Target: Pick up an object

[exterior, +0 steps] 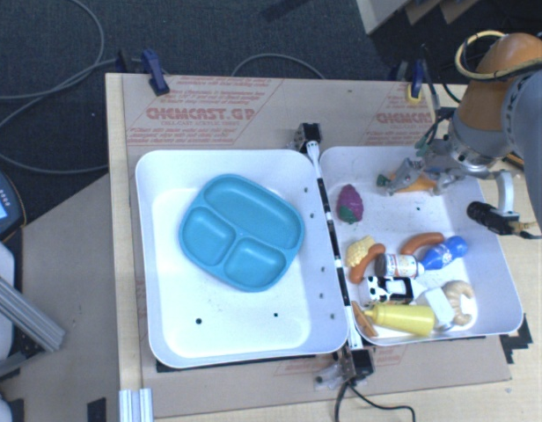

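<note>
Grey with an orange band, the arm [495, 95] comes in from the upper right and bends down toward the far end of the right bin [509, 275], its wrist turned so that the tool [410, 179] points leftward and low over the bin floor. An orange object [422, 184] lies right at the tool's tip; whether the tool is clenched on it or released cannot be told from this angle. Further down the same bin sit a purple fruit [349, 203], a blue bottle [443, 253], an orange sausage-shaped toy [422, 241], a black-and-white cow figure [383, 287] and a yellow bottle [403, 318], crowded together at the near end. On the desk's left side, the left bin [165, 315] carries a blue divided plate [241, 231].
</note>
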Tool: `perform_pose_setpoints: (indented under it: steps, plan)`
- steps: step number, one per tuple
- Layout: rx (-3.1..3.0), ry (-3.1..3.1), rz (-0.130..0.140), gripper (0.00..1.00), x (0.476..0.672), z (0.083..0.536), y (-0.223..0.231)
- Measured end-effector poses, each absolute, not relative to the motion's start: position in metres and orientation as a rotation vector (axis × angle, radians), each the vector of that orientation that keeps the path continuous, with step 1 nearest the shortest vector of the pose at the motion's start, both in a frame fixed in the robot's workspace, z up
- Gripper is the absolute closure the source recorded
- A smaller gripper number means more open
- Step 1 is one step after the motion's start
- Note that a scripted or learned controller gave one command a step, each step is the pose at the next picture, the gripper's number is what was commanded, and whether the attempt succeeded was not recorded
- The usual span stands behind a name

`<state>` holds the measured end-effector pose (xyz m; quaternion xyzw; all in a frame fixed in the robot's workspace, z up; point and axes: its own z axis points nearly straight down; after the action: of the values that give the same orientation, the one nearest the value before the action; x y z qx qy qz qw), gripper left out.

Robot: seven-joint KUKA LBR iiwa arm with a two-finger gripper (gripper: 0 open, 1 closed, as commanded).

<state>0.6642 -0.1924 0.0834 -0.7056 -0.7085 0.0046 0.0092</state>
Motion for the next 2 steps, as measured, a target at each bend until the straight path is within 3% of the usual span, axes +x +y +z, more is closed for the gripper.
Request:
perform_pose_setpoints:
  steps: [1, 2]
  plan:
    - [-2.219, -2.216, 0.004, 0.0, 0.607, 0.085, -0.189]
    - [-2.214, -2.218, 0.013, 0.0, 0.666, 0.084, -0.147]
